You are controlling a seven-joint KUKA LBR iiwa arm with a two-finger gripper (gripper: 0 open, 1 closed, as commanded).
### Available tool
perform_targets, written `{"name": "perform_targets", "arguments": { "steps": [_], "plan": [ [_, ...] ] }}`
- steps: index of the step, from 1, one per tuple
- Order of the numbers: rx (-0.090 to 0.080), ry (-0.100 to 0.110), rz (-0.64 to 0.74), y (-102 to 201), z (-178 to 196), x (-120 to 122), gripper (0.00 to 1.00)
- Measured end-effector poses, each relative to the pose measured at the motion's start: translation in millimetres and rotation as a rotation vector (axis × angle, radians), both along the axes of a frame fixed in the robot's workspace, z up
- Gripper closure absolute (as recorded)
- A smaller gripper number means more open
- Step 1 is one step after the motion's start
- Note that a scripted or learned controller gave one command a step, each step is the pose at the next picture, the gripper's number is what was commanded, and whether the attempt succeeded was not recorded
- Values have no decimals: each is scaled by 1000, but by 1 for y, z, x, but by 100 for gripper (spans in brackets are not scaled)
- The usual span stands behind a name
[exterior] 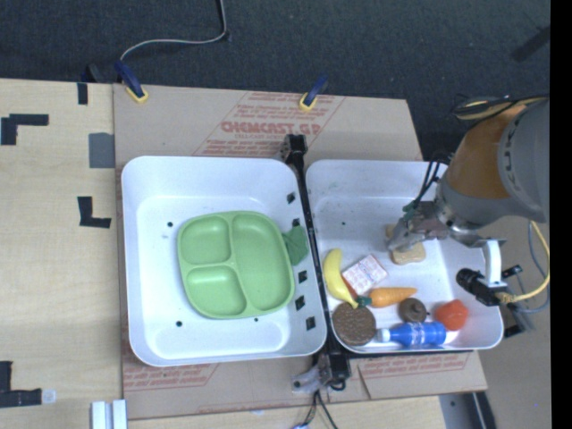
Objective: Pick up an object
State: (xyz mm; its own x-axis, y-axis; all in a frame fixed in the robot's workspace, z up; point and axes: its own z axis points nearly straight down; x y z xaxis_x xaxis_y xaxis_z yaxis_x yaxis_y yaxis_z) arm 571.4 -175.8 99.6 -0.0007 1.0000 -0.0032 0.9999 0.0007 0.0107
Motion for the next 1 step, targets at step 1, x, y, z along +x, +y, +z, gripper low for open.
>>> {"name": "perform_targets", "arguments": {
  "steps": [1],
  "plan": [
    [0, 0, 0, 0, 0, 0, 0]
  ]
}}
